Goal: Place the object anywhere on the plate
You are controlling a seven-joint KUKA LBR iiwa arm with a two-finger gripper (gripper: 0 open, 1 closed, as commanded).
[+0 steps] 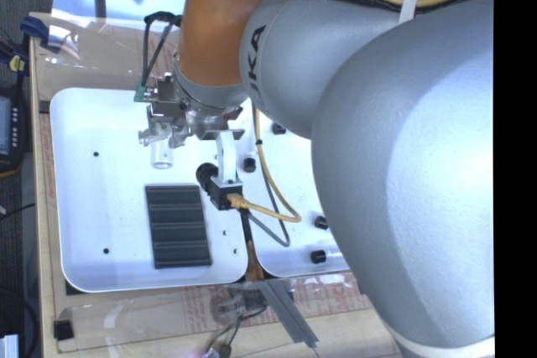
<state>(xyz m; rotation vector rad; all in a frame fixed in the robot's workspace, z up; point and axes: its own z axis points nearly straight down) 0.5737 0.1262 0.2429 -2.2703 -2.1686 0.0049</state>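
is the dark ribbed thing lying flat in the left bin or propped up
Lying flat. The dark ribbed rectangle rests on the floor of the left bin, its whole top face showing, below the gripper and apart from it.

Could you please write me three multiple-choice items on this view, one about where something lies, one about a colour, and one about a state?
1. Where does the dark ribbed rectangular plate lie?
A. In the left bin
B. In the right bin
C. On the bench outside both bins

2. What colour is the band above the arm's wrist?
A. Blue
B. Green
C. Orange

3. How does the plate lie?
A. Standing upright on one edge
B. Flat on the bin floor
C. Lifted clear of the bin by the arm

Answers:
1. A, since the plate sits on the floor of the left bin, near its lower edge.
2. C, since the band between the grey arm and the gripper is plainly orange.
3. B, since its whole ribbed top faces the camera and it rests on the white floor, below the gripper.
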